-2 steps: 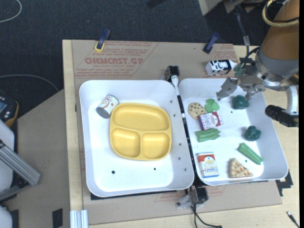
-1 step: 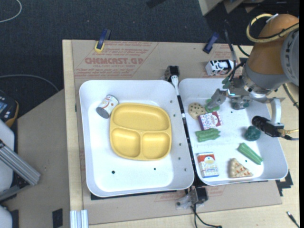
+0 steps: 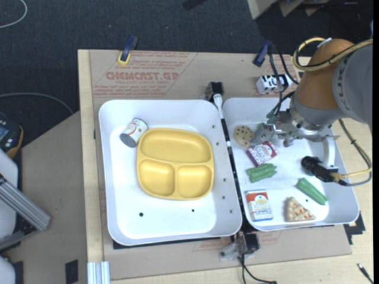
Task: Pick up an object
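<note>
Over right bin [image 3: 349, 209] | gripper [image 3: 267, 136] just above red packet [image 3: 261, 153] | closure: cannot tell

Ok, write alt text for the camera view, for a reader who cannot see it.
A grey and orange robot arm reaches from the right over the right white bin, which holds a cookie, a red packet, green pieces and a pizza slice. The left white bin holds a yellow divided tray and a small can.

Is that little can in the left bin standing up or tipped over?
Tipped over. The can lies on its side, its dark round end facing lower-left, beside the yellow tray.
</note>
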